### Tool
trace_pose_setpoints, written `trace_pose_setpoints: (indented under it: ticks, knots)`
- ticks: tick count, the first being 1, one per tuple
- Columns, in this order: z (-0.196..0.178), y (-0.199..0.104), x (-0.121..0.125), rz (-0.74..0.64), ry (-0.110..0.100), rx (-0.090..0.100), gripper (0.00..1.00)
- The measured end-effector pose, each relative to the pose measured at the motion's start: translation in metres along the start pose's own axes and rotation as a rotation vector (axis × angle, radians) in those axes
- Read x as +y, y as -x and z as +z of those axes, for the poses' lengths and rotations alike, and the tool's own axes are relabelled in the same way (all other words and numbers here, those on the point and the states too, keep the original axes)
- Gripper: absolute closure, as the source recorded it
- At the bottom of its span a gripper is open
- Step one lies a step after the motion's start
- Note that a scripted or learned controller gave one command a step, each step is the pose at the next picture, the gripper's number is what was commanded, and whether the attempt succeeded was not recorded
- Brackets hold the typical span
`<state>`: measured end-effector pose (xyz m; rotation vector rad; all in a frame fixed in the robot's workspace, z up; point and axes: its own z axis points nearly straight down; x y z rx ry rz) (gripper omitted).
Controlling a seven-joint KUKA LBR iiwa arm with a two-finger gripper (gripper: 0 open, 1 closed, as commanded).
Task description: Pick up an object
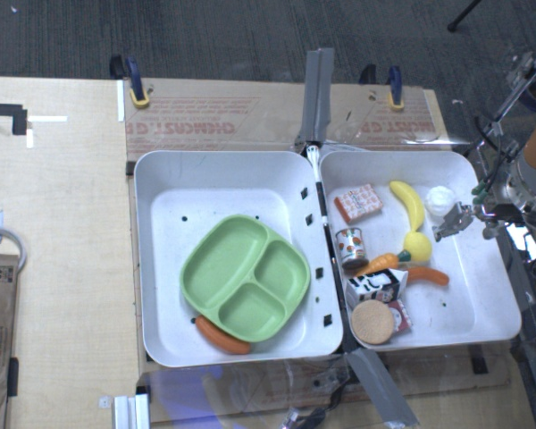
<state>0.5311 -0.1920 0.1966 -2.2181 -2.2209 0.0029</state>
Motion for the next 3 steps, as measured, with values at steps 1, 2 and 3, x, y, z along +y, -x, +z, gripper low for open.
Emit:
trace_pose_setpoints:
  ticks: [1, 2, 3]
  knots:
    - [0.105, -0.048, 0.043, -0.088, 0.002, -0.001, 0.00]
    - [0.096, -0.047, 0.042, -0.084, 0.001, -0.001, 1.00]
    - [-0.012, -0.109, 0.040, 0.072, 0.002, -0.002, 1.00]
